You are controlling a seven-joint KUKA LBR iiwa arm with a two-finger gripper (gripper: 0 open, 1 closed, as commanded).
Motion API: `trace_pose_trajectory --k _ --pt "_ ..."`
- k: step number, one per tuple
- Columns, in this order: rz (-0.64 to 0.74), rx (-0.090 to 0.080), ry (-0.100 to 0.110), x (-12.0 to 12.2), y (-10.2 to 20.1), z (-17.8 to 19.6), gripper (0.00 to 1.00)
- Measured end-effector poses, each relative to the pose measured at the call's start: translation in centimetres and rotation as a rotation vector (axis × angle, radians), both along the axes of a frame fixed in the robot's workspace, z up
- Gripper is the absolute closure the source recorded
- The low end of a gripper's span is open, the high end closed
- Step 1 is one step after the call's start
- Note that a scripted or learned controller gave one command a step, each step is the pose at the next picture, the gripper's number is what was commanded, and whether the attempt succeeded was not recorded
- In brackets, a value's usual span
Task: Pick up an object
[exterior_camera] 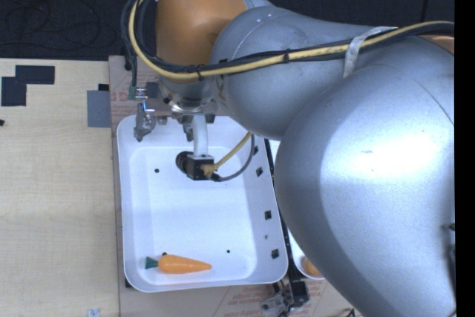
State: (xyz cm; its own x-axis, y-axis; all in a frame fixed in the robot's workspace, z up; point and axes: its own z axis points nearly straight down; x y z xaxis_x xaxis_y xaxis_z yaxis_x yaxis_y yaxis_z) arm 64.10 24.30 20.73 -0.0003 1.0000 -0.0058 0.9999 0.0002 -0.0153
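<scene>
An orange toy carrot [183, 264] with a green stub lies along the near edge of the left white bin [133, 219]. My gripper [165, 130] hangs over the far end of that bin, well away from the carrot. Its two fingers [141, 125] stand apart, open, with nothing between them. A sliver of something orange [311, 268] peeks out in the right bin, mostly hidden under my arm.
My big grey arm covers nearly the whole right bin and the right half of the view. A pale wooden benchtop [52, 197] with dark patches lies left of the bins. A few small dark specks dot the left bin's floor.
</scene>
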Motion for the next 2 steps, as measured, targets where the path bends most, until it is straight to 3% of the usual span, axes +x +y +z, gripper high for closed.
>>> trace_pose_trajectory --k 1,2 --pt "0.000 0.003 -0.008 0.1 0.1 -4.2 0.00" --pt "-0.001 0.002 -0.006 0.1 0.1 -11.6 0.00"
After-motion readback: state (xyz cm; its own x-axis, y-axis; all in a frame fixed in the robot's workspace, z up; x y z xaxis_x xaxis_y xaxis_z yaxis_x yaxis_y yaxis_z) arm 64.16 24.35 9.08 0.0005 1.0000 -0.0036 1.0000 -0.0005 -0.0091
